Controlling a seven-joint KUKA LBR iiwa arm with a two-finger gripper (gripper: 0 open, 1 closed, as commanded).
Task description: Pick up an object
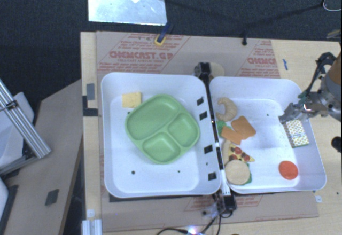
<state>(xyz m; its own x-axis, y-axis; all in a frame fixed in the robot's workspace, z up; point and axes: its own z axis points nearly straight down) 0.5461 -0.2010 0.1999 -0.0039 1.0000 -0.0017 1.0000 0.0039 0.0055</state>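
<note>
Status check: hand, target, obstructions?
Hand over right bin's right edge, nothing seen held. Patterned card just below it. Red disc nearby, apart. No obstruction visible.

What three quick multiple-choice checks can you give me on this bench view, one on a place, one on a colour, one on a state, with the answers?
1. Where does the green divided plate lie?
A. In the left bin
B. In the right bin
C. On the bench outside both bins

2. What colour is the round piece near the right bin's front right corner?
A. Blue
B. Red-orange
C. White

3. How does the green divided plate sit?
A. Flipped upside down
B. Standing on edge against the wall
C. Flat, compartments facing up

Answers:
1. A: the plate rests on the floor of the left bin, beside a yellow square piece.
2. B: the piece is plainly red-orange against the white floor.
3. C: all three compartments are open to the camera.
</note>
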